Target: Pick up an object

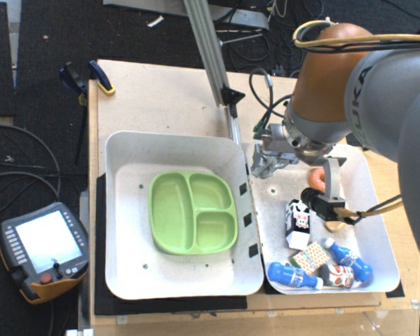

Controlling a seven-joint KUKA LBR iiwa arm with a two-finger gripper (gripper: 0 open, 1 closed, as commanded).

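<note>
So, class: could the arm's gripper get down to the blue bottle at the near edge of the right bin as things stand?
Probably yes. The blue bottle lies uncovered on top, open from above, though the checkered box sits close beside it. The gripper hovers over the same bin's far end.

I see the divided plate lying in the left bin; bottles and small boxes crowd the right bin's near end.
</note>
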